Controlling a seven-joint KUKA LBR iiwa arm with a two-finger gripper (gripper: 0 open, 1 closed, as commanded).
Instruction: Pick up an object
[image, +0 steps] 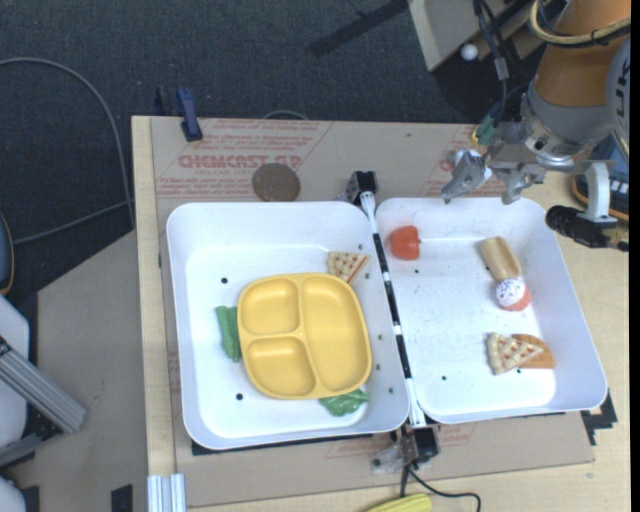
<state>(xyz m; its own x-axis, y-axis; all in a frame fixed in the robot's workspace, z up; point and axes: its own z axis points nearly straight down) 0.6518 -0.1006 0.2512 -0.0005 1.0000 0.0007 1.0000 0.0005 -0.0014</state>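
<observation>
Farthest to the left of the hand, in the left bin (190, 240), lie two green leaf-like pieces (229, 332), one at the left edge of a yellow divided plate (303, 334) and one poking out at its near edge. The plate has three compartments, and there is one of it. It looks like stiff, smooth plastic, wide and flat, and would likely be awkward to pinch anywhere but at its rim. Just past its far right corner sits one small waffle-patterned wedge (347, 265), thin and probably light.

The right bin (575, 340), nearer the hand, holds four things. One red tomato-like ball (404, 243) lies below and to the left of the hand; round and glossy, it may roll or slip, so a grip across its middle seems best. One tan bread-like roll (498, 257) lies almost straight below the hand. It is elongated and looks like a toy, and closing across its short width looks the surest hold. Touching its near end is one small white and red ball (510, 293). Further off on the near side lies one pizza slice (518, 353), flat and low, hard to get fingers under.

The hand (492, 182) hangs over the far rim of the right bin, its two fingers spread apart with nothing between them.
</observation>
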